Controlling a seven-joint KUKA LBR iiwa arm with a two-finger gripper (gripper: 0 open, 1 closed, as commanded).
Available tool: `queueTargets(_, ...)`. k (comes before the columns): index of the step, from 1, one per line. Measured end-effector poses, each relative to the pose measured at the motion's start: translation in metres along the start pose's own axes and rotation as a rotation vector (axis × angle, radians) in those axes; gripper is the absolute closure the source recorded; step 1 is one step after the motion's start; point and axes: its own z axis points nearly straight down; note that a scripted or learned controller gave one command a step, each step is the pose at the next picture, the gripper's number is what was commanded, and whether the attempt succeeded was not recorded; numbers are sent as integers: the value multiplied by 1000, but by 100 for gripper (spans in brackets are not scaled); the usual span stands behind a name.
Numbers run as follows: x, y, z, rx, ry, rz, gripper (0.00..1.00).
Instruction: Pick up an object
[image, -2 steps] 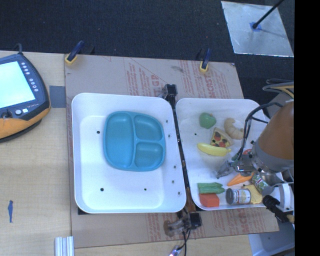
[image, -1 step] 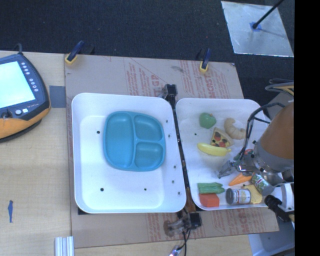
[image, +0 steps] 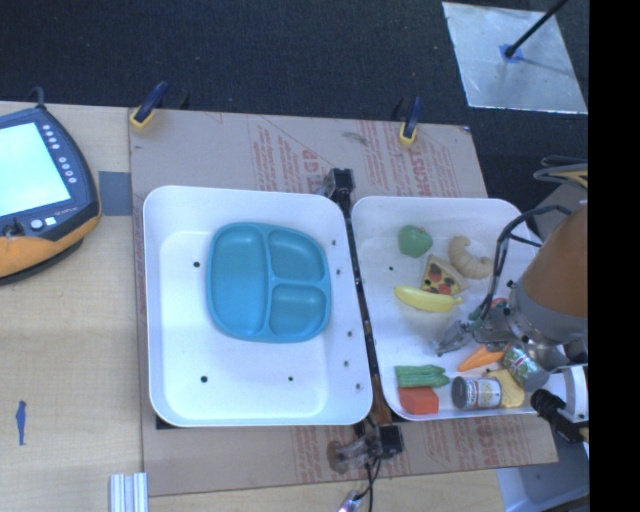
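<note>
The jaws (image: 462, 338) hang low in the right bin (image: 372, 300); whether they are open cannot be told. Just beside them lie a smooth yellow banana (image: 424, 299) and an orange carrot (image: 483, 357). A blue plastic plate (image: 268, 281) sits in the left bin (image: 170, 330).

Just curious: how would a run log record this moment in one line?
claw: low in right bin | nearest: carrot, banana | held: nothing visible
</note>
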Motion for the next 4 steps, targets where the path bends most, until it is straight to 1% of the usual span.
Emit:
queueTargets(2, -1, 0, 0, -1, 3, -1, 0)
queueTargets(4, -1, 0, 0, -2, 1, 0, 0)
